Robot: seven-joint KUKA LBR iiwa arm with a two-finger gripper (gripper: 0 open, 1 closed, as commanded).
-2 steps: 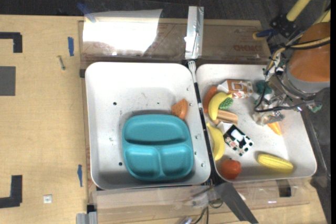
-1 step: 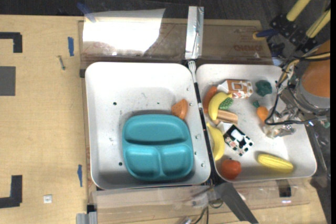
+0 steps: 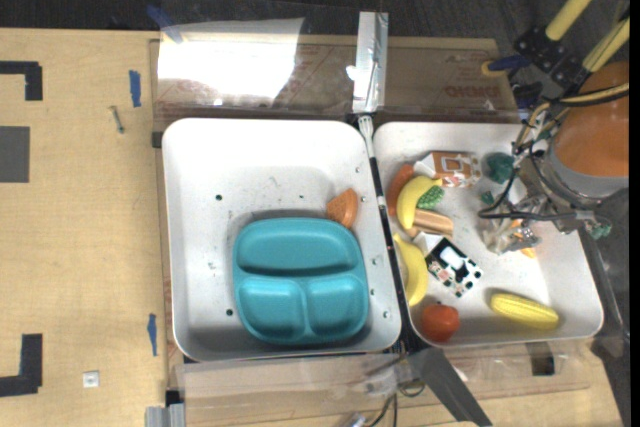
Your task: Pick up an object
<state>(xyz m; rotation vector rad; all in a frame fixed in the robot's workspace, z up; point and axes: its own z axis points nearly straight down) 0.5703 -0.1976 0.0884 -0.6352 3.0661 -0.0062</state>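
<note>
Tool (image 3: 512,227) low in right bin (image 3: 580,310), yellow banana (image 3: 522,310) just below

A robotics lab — two white bins (image 3: 190,155) sit on a taped wooden bench (image 3: 70,215). At right, a cabled robot arm (image 3: 590,140).

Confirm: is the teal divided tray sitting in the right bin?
No, the teal divided tray lies in the left bin, next to a small orange piece.
</note>
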